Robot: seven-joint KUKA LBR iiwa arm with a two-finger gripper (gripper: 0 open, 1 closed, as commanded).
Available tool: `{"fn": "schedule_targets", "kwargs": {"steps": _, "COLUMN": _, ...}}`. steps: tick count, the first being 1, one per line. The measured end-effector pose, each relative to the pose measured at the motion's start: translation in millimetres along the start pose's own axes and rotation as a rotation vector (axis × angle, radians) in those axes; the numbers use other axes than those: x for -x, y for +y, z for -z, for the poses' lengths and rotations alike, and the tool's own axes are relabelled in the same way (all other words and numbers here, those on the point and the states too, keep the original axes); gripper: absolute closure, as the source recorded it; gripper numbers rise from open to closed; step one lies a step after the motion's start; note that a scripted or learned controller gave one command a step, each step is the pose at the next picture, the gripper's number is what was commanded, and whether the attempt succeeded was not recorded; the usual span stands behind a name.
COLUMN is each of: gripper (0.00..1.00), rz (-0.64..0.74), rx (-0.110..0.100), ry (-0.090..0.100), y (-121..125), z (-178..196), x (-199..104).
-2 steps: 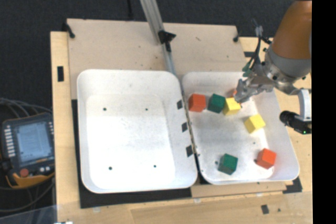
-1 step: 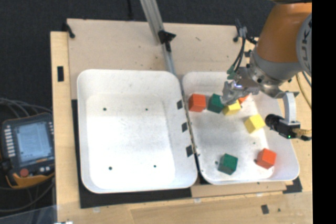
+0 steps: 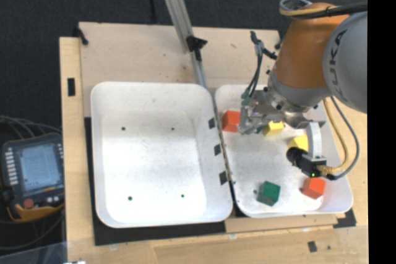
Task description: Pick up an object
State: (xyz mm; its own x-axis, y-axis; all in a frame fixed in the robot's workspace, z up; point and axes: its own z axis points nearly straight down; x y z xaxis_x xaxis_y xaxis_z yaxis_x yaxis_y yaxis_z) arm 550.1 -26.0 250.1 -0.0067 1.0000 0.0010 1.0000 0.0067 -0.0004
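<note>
Sitting in the right bin (image 3: 247, 210) are several small blocks: an orange cube (image 3: 230, 121) against the bin's left wall, a yellow block (image 3: 273, 128) just right of the gripper (image 3: 249, 122), a second yellow piece (image 3: 299, 143) further right, a green block (image 3: 268, 193) near the front, tilted, and an orange-red cube (image 3: 312, 188) at the front right. All look matte and hard-edged. The gripper, of grey metal, hangs between the orange cube and the first yellow block, close to both; whether its jaws are open or grip anything cannot be told. The arm's (image 3: 309, 59) orange band and grey shell cover the bin's back right. The left bin (image 3: 105, 102) is smooth white plastic with dark specks. A slanted metal pole (image 3: 176, 6) rises behind both bins.
</note>
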Motion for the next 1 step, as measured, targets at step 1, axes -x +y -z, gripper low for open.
{"fn": "schedule_targets", "kwargs": {"steps": 1, "gripper": 1.00, "rz": 0.000, "rx": 0.000, "ry": 0.000, "y": -3.9, "z": -1.8, "x": -52.3}}
